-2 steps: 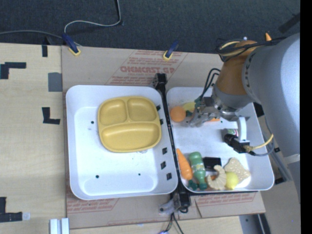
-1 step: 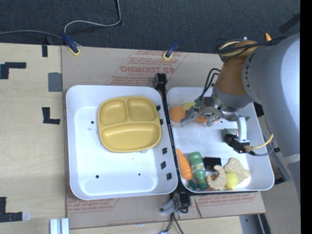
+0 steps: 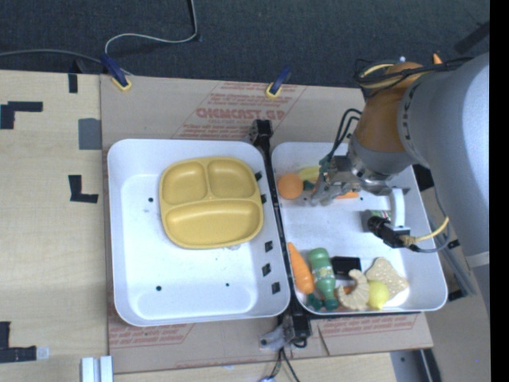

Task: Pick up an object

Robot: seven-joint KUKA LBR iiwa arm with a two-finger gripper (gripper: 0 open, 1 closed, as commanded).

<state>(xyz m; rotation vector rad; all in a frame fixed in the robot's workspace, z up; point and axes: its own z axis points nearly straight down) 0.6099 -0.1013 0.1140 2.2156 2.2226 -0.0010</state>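
Down low in the right bin [image 3: 358, 233], at its far left: gripper [image 3: 324, 191]. Open or closed? Cannot tell, too blurry. Just left of it, maybe touching: small orange ball [image 3: 290, 185]. Looks light, smooth, a bit slippery. Round, so no long way, no pointing. Best squeezed across the middle. In the left bin [image 3: 131, 237]: yellow tray [image 3: 211, 201].

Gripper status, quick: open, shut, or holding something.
Gripper: low in the right bin, beside the orange ball; open or shut cannot be told.
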